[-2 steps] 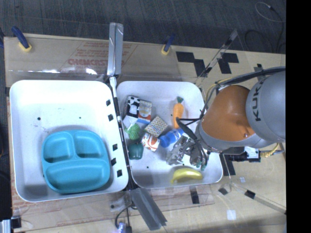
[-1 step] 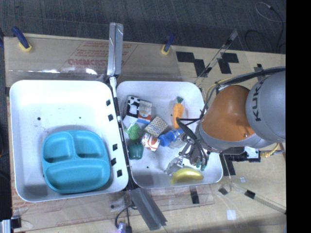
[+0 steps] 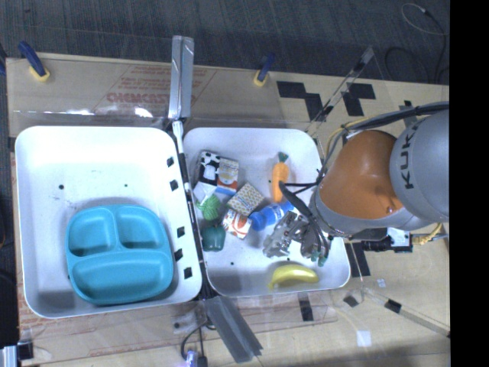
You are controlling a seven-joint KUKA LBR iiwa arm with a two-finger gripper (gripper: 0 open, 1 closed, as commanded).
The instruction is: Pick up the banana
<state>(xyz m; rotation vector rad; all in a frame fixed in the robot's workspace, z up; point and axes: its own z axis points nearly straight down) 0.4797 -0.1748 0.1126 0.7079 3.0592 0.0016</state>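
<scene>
On your far left, the left bin (image 3: 46, 151) holds a blue divided plate (image 3: 118, 254). Moving right, the right bin (image 3: 252, 138) carries a jumble of small items: a green object (image 3: 212, 238), a checkered packet (image 3: 246, 198), an orange carrot (image 3: 280, 176). The banana (image 3: 293, 276) lies near that bin's front edge, untouched. Just above it hovers the gripper (image 3: 294, 238), and you cannot tell how it is set. The arm (image 3: 397, 182) reaches in from the right.
</scene>
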